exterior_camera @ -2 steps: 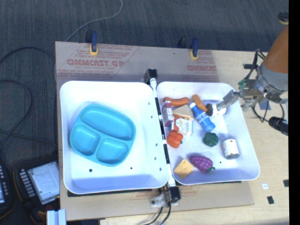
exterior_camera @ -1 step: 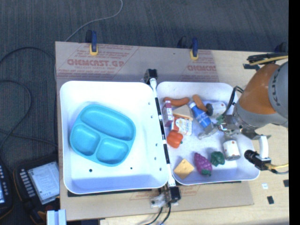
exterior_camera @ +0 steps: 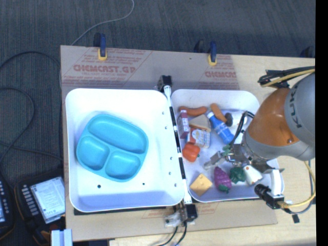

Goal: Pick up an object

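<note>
Jaws low in right bin, can't tell if clenched. Purple toy just below them, green piece beside, cheese wedge further left. Light hard plastic, probably slippery; pinch purple toy across middle.

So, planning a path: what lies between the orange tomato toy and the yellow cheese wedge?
Bare white bin floor separates the tomato and cheese wedge, per the camera view.

On the table two bins sit side by side: the left bin holds a divided tray, and the right bin holds a crowd of small toy foods under the arm.
</note>
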`<state>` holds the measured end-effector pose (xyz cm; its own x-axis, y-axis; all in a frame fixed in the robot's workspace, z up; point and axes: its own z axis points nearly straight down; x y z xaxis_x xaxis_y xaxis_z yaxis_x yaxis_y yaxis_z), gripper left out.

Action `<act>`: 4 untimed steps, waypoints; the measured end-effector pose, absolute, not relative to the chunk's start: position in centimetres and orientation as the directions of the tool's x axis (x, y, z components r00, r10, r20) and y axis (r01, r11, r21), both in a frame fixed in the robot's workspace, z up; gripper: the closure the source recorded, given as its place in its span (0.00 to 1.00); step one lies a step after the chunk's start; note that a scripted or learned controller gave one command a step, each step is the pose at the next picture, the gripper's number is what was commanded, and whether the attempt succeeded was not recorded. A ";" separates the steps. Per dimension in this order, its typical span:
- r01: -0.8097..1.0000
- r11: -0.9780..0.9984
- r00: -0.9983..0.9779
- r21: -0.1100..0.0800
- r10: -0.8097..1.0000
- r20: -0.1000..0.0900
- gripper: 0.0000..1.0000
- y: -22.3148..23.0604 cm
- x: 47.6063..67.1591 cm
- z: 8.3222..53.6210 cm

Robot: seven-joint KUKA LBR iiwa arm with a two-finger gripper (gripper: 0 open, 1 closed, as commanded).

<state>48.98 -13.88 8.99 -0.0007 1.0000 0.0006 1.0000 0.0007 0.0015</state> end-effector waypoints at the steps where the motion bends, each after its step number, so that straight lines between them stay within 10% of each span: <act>1: 1.000 0.000 0.000 0.006 1.000 -0.002 1.00 -14.0 49.2 10.1; 2: 1.000 0.000 0.000 0.005 1.000 -0.002 0.00 -14.0 49.1 10.1; 3: 1.000 0.000 0.001 0.005 1.000 -0.002 1.00 -14.0 49.2 11.0; 4: 1.000 0.000 0.000 0.005 1.000 -0.002 0.00 -14.0 49.2 11.0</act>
<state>49.16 -14.00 11.01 0.0004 1.0000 -0.0020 1.0000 -0.0004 0.0047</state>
